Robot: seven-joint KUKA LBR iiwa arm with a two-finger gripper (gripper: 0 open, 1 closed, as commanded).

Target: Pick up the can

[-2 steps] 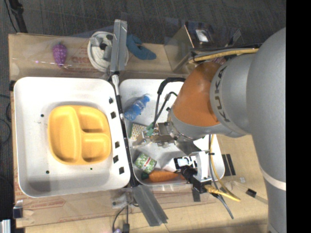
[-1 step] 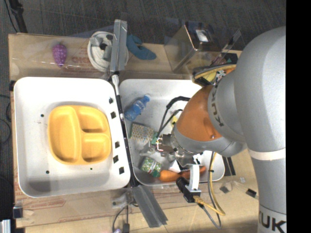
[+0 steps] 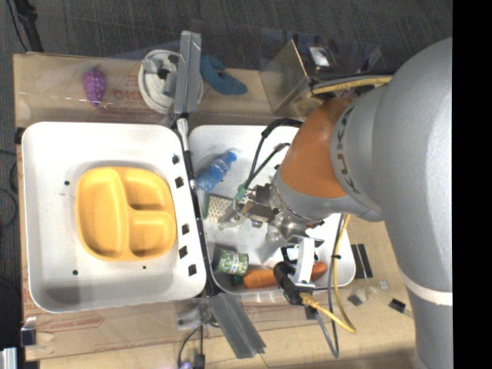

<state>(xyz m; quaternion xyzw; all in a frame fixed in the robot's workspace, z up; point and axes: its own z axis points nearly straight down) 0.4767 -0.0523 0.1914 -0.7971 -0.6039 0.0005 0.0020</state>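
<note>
The can (image 3: 231, 264), small and green-labelled, lies on its side in the near left corner of the right bin (image 3: 231, 141). My gripper (image 3: 240, 210) hangs over the middle of that bin, just above the can and apart from it. The grey and orange wrist hides much of the bin's right half.
A blue plastic bottle (image 3: 214, 170) lies at the back left of the right bin, a speckled packet (image 3: 220, 205) sits beside the gripper, and an orange carrot (image 3: 259, 279) rests by the can. The left bin (image 3: 46, 206) holds a yellow divided tray (image 3: 127, 211). Cables trail at the front right.
</note>
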